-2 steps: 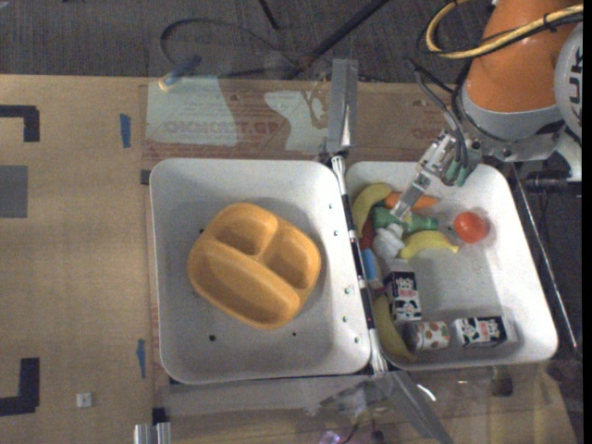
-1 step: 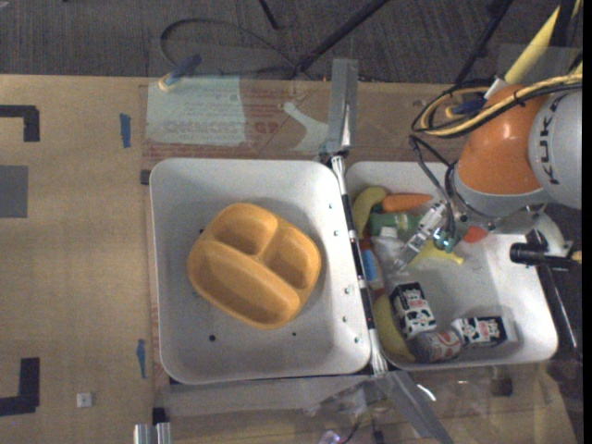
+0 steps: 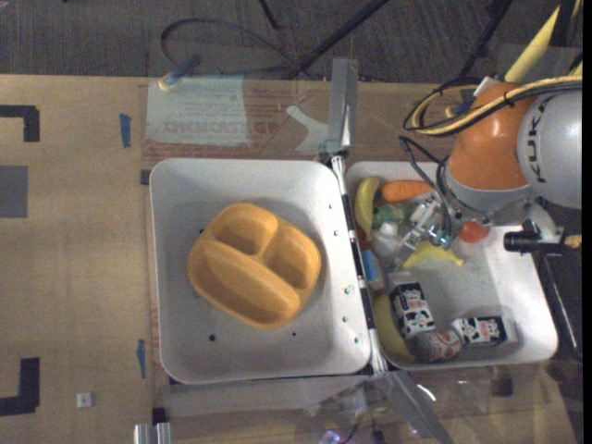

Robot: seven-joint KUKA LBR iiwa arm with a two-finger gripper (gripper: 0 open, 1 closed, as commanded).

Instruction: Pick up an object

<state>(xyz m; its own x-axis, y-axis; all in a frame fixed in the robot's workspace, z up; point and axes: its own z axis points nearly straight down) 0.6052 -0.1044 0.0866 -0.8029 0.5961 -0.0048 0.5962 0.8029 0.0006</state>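
The desk [image 3: 74, 276] carries two white bins side by side. The left bin [image 3: 176, 340] holds one thing, a yellow divided plate [image 3: 254, 264] lying near its middle, well apart from the arm. The right bin [image 3: 527, 294] is the crowded one, which I judge is why the arm hangs over it. Its gripper [image 3: 433, 228] sits low among the clutter at the bin's ten o'clock; whether the fingers are apart or together I cannot tell. Around it I count two bananas [image 3: 366, 202], two small milk cartons [image 3: 413, 309] toward six o'clock, one carrot [image 3: 407, 191] at twelve and one can [image 3: 437, 344].
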